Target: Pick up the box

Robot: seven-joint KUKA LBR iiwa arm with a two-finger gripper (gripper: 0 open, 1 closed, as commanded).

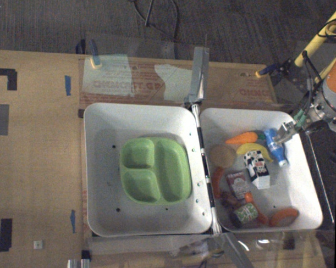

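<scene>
A tan cardboard-covered worktop (34,170) carries two shallow white bins; dark carpet lies beyond. The small black-and-white carton box (257,167) stands in the right bin (309,179) among toy food. The gripper (289,129) hovers over that bin's far edge; whether its jaws are wide or narrow, I cannot tell.

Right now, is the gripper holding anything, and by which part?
Cannot be told. The gripper sits over the right bin, by a blue object, clear of the box. Nothing is plainly gripped.
</scene>
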